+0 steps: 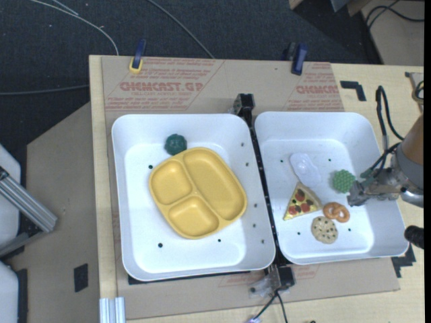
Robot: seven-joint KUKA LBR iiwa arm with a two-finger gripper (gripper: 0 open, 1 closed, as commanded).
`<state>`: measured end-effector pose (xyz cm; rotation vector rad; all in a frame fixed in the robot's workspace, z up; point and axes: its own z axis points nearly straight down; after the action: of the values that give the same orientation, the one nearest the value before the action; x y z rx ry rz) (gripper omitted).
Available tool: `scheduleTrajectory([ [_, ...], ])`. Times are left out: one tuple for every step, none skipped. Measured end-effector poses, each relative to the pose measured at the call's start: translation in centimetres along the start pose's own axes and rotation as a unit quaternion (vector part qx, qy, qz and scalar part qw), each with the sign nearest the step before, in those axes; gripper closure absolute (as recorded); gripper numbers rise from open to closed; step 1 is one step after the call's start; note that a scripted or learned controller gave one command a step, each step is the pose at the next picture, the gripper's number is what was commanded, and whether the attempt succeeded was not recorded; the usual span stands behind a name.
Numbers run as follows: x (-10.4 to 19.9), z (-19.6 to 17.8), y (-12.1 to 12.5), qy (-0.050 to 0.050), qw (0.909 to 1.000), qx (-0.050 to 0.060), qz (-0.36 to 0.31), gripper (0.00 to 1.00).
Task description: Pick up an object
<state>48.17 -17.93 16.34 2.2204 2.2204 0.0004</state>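
The right bin [363, 130] holds several small items: a green bumpy toy [342, 179], a pizza slice [301, 202], a pretzel [336, 212], a cookie [324, 230] and a clear plastic piece [305, 166]. My gripper [358, 192] reaches in from the right edge and sits low in that bin. Its tip is just right of the green toy and above the pretzel. Nothing shows as being held by it.
The left bin [128, 200] holds a yellow divided plate [196, 192] and a dark green ball-like toy [176, 143] at its upper left. A black divider [259, 180] runs between the bins. Cables [381, 110] hang near the right bin's far corner.
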Motion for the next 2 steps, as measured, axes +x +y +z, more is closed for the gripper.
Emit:
scheduleTrajectory([
  [-0.2, -4.3, 0.1, -0.001, 1.0, -0.002, -0.001, 1.0],
  [-0.2, -9.6, 0.3, -0.001, 1.0, -0.003, -0.001, 1.0],
])
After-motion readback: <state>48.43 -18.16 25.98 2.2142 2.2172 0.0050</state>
